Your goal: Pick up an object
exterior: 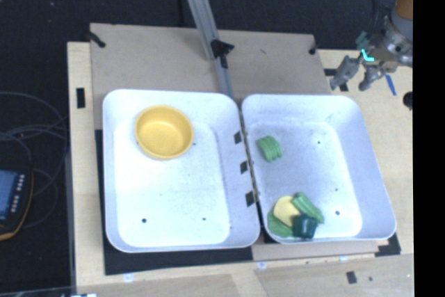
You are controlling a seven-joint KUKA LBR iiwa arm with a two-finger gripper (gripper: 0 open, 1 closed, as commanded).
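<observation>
My gripper point(354, 78) hangs above the bench just past the far right corner of the right bin point(361, 149). Its two dark fingers are spread apart with nothing between them. In the right bin a small green ridged object point(269, 148) lies near the left wall. A cluster sits at the bin's near left corner: a yellow piece point(284, 207), a green piece point(306, 206) and a dark green block point(304, 226). A yellow bowl point(164, 132) stands upright in the far left part of the left bin point(174, 219).
A grey metal post point(198, 0) slants up from the bins' far junction. The bins sit on a brown board point(271, 45) on the bench. A handheld pendant with cables point(12, 198) lies off the bench at left.
</observation>
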